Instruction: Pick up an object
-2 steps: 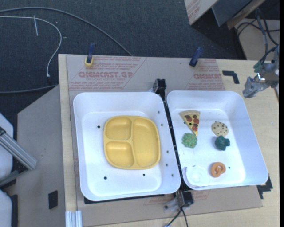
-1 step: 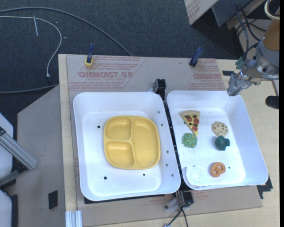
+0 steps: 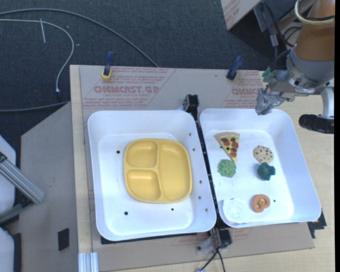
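The table [image 3: 133, 87] is a sheet of pale board printed with faint red lettering, laid on a wooden top and held along its far edge by two blue clamps [image 3: 109, 65]. Beyond it the floor [image 3: 159, 32] is dark carpet, with a thin white cable [image 3: 58, 32] looping across it at the far left. A cardboard box [image 3: 239, 11] sits beyond the far right corner of the table.

Two shallow white bins rest side by side on the table. The left bin [image 3: 103, 133] holds a yellow plate [image 3: 158, 170] with three compartments, lying flat near its middle. The right bin [image 3: 297, 175] holds the small things to be picked: a pizza slice [image 3: 228, 143] near its far left part, a green broccoli piece [image 3: 227, 168] just nearer than the slice, a speckled cookie [image 3: 262, 154] to the right of the slice, a dark green lump [image 3: 265, 171] just nearer than the cookie, a pretzel [image 3: 260, 203] toward the near edge, and a round white lid [image 3: 234, 208] beside the pretzel on its left.

The arm [image 3: 313, 37] comes in over the far right corner of the right bin. The jaws [image 3: 264, 109] hang at that bin's far rim, well apart from the cookie and the slice, touching none of the things. Whether the jaws are released or clenched cannot be told from this angle; nothing is seen between them.
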Controlling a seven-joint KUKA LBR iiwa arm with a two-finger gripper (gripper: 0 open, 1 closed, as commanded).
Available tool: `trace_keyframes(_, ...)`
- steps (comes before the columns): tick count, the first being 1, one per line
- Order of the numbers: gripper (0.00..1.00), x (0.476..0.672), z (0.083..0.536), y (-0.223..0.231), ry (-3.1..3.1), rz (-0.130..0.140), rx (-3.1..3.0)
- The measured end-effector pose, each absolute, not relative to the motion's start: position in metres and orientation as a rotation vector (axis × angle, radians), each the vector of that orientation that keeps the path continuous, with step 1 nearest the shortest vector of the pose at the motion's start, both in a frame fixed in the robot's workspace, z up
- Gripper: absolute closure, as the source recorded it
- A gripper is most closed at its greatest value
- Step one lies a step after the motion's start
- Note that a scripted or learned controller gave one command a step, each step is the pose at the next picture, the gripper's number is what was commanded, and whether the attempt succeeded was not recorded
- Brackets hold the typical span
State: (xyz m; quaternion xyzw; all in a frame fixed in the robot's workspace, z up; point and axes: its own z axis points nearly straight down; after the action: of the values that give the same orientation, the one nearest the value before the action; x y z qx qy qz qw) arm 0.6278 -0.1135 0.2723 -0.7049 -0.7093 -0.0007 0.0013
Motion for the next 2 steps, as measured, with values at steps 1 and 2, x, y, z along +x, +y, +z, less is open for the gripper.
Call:
trace_keyframes(1, 1.0, 0.631, 0.258, -0.052, -2.226, 0.0, -2.212)
trace_keyframes(2, 1.0, 0.634, 0.261, -0.003, -2.227, -0.003, -2.215)
